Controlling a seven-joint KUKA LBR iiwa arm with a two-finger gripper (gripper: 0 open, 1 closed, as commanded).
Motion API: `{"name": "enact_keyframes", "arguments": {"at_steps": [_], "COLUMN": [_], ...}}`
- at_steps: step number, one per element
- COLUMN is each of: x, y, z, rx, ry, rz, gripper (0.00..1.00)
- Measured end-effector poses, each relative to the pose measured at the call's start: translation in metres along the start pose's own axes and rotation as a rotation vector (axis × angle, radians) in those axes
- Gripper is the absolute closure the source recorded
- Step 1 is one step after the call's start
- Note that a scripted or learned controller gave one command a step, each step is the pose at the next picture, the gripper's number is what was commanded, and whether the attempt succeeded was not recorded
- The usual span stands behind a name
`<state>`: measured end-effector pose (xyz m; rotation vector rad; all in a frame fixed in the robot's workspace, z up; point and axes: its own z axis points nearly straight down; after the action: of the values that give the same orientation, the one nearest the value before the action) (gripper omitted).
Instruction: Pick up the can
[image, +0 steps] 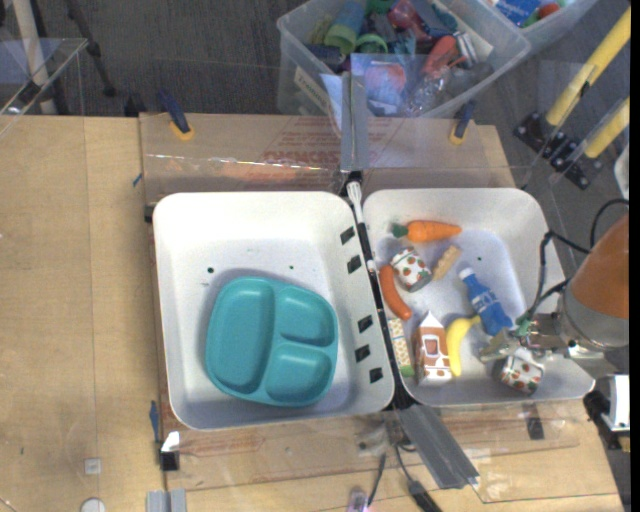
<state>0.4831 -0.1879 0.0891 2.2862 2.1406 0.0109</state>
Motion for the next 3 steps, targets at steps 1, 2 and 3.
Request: {"name": "enact_keyframes", "arguments": {"at_steps": [1,2,3], "x": [0.025,0.0237,0.0238], "y": [-0.0024,-0.0018,-0.0019], "z": [-0.0002,-0.0098,-0.0098], "rx": [0.0,-0.002,-0.001], "ry": [-0.004,-0.005,-0.005], "rz": [-0.031,-0.027,-0.027], "gripper": [0.0,1.0,0.0]}}
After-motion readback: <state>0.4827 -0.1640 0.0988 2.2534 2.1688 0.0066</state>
